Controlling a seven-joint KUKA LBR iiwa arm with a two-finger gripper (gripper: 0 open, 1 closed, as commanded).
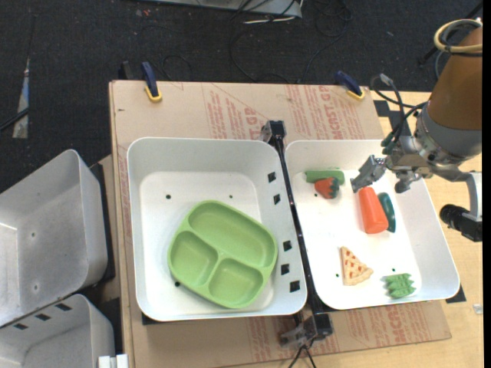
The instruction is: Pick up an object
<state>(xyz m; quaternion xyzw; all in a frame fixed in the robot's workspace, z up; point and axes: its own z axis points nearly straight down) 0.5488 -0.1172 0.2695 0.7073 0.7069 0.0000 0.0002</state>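
Note:
The right bin (430,228) holds an orange carrot (373,210) with a dark green piece against its right side, a red strawberry with a green top (327,184), a pizza slice (353,267) and a small green leafy toy (400,285). My gripper (383,174) hangs over the bin's upper right part, just above the carrot's top end. Its two dark fingers are spread apart with nothing between them. The grey arm with its orange band (458,75) comes in from the right.
The left bin (153,205) holds a green divided tray (222,253). Black clips line the seam between the bins (290,228). Spare white bins (46,228) stand off the bench at the left. Cables lie on the dark floor behind.

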